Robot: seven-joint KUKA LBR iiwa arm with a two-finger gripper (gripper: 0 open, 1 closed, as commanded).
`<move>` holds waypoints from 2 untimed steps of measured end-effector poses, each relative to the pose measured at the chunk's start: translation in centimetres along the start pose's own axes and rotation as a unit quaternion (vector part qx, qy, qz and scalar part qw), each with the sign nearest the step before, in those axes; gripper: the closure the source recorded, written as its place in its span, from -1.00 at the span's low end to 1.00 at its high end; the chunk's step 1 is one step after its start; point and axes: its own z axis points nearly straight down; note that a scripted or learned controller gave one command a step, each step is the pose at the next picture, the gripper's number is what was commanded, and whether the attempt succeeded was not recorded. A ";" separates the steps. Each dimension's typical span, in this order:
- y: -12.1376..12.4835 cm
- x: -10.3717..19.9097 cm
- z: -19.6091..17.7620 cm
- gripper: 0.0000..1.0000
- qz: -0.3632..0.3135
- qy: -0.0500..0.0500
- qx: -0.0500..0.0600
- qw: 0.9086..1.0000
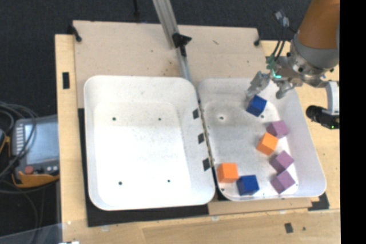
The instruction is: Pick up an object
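Arm posed at the right edge

The grey arm with its orange band is seen reaching in from the right; the two-finger end effector [269, 87] is pointed down-left, its fingers spread apart.

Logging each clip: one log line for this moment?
gripper over right bin | blue cube just below fingers | grasp unconfirmed
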 end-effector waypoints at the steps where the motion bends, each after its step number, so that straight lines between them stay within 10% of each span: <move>1: 0.3 -0.9 5.9 -1.00 0.002 -0.001 0.003 1.000; 2: -0.1 -0.1 11.1 -1.00 0.003 -0.001 0.003 1.000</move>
